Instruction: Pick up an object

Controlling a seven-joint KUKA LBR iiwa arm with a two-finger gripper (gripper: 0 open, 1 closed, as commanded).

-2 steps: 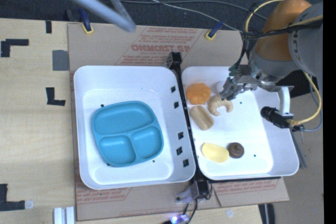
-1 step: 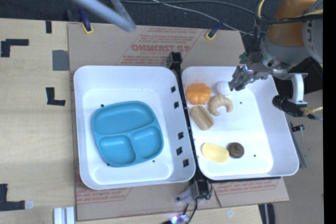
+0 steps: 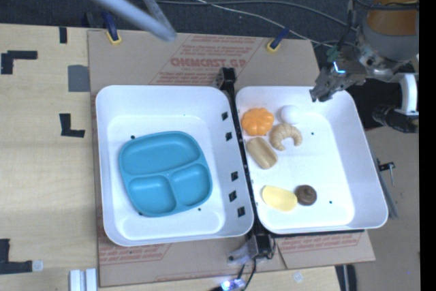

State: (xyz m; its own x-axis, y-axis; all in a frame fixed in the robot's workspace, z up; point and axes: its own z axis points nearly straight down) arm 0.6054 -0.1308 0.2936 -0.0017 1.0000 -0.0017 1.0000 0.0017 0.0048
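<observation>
Blue tray [image 3: 165,174], orange pumpkin [image 3: 257,121]

A robot test lab: two white bins [image 3: 102,146] clipped to cardboard [image 3: 204,54] on a wooden surface [image 3: 41,167], cables [image 3: 225,7] trailing, toy food [image 3: 257,120].

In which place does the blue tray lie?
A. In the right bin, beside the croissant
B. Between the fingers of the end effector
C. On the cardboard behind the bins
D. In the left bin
D: the blue tray lies flat inside the left bin, while the food items are in the right bin.
</observation>
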